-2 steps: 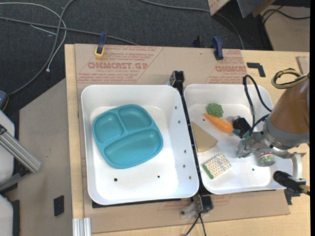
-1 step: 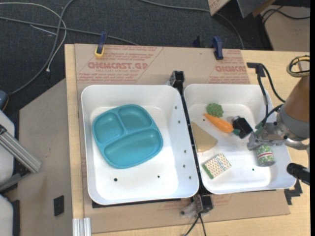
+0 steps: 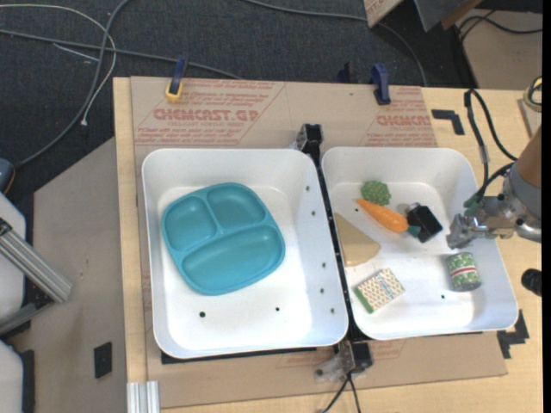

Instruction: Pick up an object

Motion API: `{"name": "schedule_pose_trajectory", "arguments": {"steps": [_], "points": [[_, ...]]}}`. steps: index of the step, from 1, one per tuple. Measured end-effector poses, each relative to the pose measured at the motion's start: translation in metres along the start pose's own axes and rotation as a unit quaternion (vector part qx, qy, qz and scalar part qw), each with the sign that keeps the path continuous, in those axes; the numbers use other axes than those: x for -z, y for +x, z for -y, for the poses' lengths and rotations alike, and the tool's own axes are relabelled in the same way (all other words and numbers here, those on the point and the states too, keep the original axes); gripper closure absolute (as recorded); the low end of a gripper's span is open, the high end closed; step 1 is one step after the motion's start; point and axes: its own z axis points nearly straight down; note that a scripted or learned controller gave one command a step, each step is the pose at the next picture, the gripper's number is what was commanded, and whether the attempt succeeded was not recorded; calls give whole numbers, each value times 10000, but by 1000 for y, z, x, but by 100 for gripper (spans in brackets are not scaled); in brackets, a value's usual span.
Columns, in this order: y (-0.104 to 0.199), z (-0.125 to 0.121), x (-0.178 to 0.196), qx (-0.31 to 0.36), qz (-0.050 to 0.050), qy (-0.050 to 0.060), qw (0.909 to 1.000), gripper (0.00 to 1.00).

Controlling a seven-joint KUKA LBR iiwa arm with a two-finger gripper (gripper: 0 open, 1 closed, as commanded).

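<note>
The right bin holds several small things. A carrot with a green top lies near its back, and a black block sits just right of it. A tan wedge rests by the left wall, with a patterned little box in front of it. A small can with a green and red label stands at the right. My gripper hangs over the bin's right side, just behind and above the can, right of the black block. I see nothing held in it.
The left bin bears a teal divided plate. A black clamp sits where the two bins meet at the back. Blue clips pin the cardboard sheet. Cables run beside the right bin's far corner.
</note>
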Motion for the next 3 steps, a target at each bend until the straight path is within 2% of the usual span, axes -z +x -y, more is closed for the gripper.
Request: {"name": "schedule_pose_trajectory", "arguments": {"steps": [1,2,3], "points": [[0,-1,53,2,3,-10,10000,100],[56,-20,42,18,-16,23,10000,100],[102,-38,51,20,-11,5,10000,100]]}}
